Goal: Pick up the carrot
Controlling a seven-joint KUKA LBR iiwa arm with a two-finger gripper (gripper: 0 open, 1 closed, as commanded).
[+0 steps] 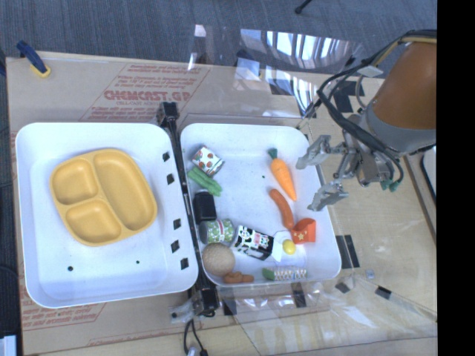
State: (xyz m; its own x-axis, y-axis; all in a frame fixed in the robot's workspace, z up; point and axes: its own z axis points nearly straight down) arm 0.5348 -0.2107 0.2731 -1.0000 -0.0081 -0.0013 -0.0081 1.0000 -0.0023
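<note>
The carrot (pixel 282 176), orange with a small green top, lies in the right bin (pixel 245 136), near its right side, pointing down and right. My gripper (pixel 320 175) hangs over the bin's right rim, just right of the carrot and apart from it. Its two fingers (pixel 315 154) are spread open with nothing between them.
The right bin also holds a sausage (pixel 281 207), a red piece (pixel 304 231), a milk carton (pixel 254 242), a green bean (pixel 204 181), a small can (pixel 208 160) and other toy food. The left bin (pixel 44 273) carries a yellow divided plate (pixel 102 195).
</note>
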